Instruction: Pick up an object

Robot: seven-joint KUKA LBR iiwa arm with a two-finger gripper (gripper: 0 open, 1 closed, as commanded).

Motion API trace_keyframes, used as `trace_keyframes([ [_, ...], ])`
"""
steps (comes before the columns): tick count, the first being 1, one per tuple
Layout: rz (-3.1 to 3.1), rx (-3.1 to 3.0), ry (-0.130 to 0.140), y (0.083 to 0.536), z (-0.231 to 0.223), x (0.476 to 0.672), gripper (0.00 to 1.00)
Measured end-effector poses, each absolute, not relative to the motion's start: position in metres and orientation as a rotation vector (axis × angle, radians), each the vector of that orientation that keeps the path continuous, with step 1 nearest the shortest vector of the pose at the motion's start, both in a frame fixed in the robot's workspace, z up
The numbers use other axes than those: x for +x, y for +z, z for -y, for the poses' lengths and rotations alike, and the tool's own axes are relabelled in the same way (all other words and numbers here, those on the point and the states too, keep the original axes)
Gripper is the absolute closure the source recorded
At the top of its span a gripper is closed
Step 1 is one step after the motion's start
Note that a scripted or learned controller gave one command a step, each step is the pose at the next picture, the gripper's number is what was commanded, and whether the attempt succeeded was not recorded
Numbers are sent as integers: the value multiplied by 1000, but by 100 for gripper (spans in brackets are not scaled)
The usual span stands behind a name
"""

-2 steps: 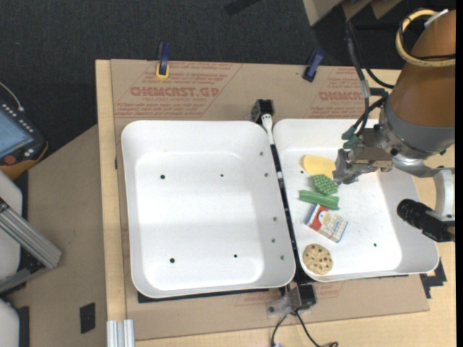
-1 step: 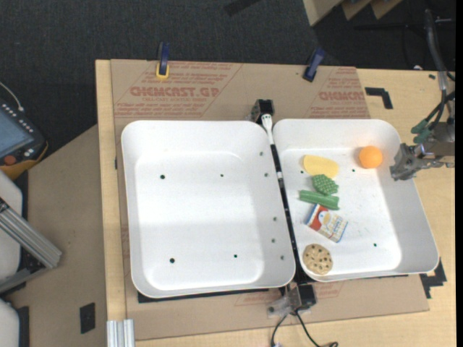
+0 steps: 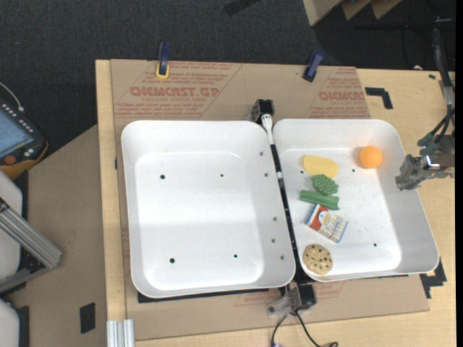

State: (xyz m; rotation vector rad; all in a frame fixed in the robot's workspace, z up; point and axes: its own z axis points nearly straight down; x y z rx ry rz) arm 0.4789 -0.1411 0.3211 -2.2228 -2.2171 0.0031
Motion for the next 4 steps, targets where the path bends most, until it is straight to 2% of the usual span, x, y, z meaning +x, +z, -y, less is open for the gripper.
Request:
trace_keyframes([
  [1, 2230, -2215, -3, 315, 77, 512, 100],
  [2, 2216, -2224, 6, 255, 123, 484, 100],
  [3, 2245, -2208, -20, 359, -3, 508, 100],
  [4, 2234, -2214, -13, 414, -59, 479, 100],
])
